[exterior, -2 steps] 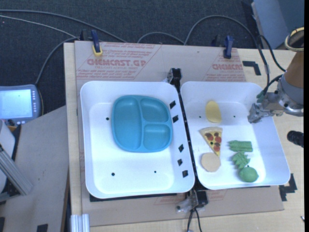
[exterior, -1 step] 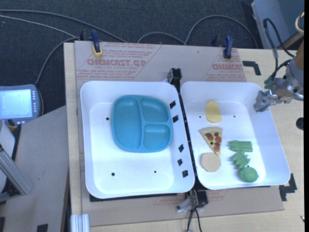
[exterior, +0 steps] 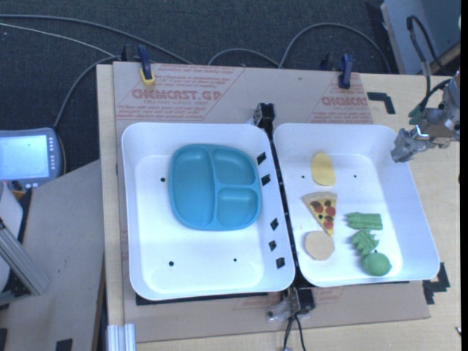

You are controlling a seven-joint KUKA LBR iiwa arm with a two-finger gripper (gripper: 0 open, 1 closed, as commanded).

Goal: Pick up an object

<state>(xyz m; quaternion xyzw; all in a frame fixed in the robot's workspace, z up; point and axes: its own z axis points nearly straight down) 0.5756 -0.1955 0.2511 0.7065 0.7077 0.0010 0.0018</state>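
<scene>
The right bin (exterior: pixel 409 218) holds several toy foods. A yellow oval piece (exterior: pixel 323 169) lies near its back, with a pizza slice (exterior: pixel 323 210) and a tan round cookie (exterior: pixel 319 246) in front of it. Three green pieces sit toward the right front: a ridged one (exterior: pixel 364 221), a leafy one (exterior: pixel 363 240) and a round one (exterior: pixel 377 263). My gripper (exterior: pixel 406 148) hangs over the bin's back right rim, well apart from all the foods, with nothing seen in it.
A blue divided plate (exterior: pixel 216 187) lies in the left bin (exterior: pixel 146 254). Black clips (exterior: pixel 272 225) join the bins along the middle wall. Blue clamps (exterior: pixel 145 67) hold the board at the back. A small screen (exterior: pixel 28 154) stands off the bench at left.
</scene>
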